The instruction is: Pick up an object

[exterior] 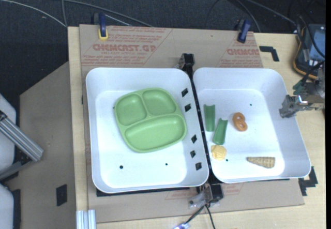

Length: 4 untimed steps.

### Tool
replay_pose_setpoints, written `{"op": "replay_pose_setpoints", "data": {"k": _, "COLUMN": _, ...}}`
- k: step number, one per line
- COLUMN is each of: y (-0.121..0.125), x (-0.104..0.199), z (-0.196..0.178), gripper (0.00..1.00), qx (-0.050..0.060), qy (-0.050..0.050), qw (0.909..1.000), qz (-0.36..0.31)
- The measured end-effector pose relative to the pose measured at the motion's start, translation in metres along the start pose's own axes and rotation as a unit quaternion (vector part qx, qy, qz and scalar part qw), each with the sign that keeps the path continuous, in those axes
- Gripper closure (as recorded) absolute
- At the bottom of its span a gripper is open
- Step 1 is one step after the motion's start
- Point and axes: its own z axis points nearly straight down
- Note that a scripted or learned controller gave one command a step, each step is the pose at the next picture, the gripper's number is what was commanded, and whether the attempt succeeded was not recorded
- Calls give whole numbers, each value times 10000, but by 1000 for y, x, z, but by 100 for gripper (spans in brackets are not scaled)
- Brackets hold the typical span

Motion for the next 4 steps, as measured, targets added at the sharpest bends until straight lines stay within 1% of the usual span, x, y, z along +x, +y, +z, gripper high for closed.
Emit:
{"op": "replay_pose_setpoints", "data": {"k": 1, "y": 4, "x": 54, "z": 15, "gripper": 100, "qx": 50, "qy": 27, "qw": 10000, "qz": -15}}
{"op": "replay_pose_setpoints", "data": {"k": 2, "y": -1, "x": 110, "z": 24, "gripper": 100, "qx": 55, "qy": 31, "qw": 10000, "qz": -17}}
{"op": "replay_pose_setpoints", "data": {"k": 3, "y": 3, "x": 174, "z": 21, "gripper": 100, "qx": 40, "qy": 31, "qw": 10000, "qz": -28}}
{"op": "replay_pose_setpoints", "data": {"k": 4, "y": 0, "x": 230, "z": 31, "gripper": 100, "qx": 61, "qy": 28, "qw": 10000, "qz": -23}}
